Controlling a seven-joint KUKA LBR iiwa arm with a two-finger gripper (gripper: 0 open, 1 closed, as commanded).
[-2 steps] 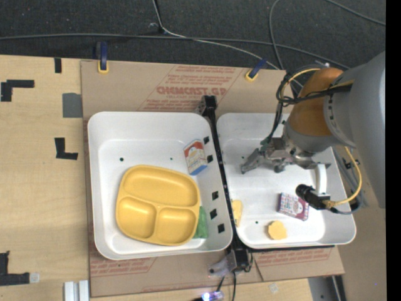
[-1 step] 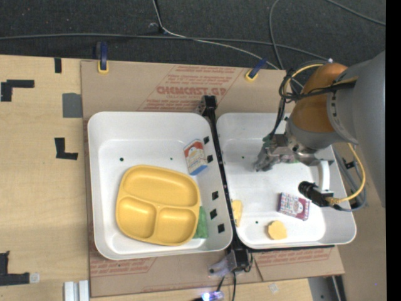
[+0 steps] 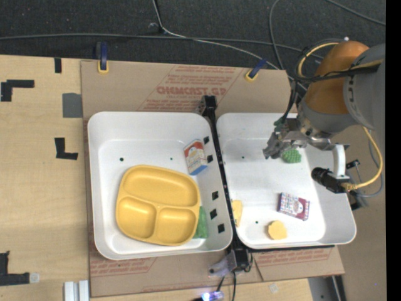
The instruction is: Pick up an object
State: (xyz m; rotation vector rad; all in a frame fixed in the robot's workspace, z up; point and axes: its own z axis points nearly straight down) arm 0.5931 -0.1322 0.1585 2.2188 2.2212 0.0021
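- Reaching in from the right, the grey arm [image 3: 351, 93] sets its gripper [image 3: 280, 144] low over the upper part of the right bin [image 3: 250, 125], right beside a small green object [image 3: 291, 156].
- The green object lies on the bin floor next to the fingertips, touching them or nearly so; whether it sits between the fingers cannot be told at this angle.
- Gripper state: not readable from above (the wrist and the dark finger assembly hide the gap), so neither a spread nor a closed posture can be claimed.
- Other candidates in the right bin: a purple patterned packet [image 3: 293, 205] toward the lower right, a round yellow piece [image 3: 276, 231] near the front wall, and a yellow block [image 3: 237, 210] against the divider side.
- Left bin [image 3: 100, 130]: a yellow divided plate [image 3: 156, 204] fills the middle, a small carton [image 3: 196, 156] stands above it, and a green item [image 3: 201, 224] is wedged at the plate's right edge.
- Step in hand, as judged: the approach or grasp attempt on the green object, with nothing lifted.
- Next move, as judged: centre the fingers on the object, close firmly, then rise straight up; a small rounded piece may slip sideways if caught off-centre.
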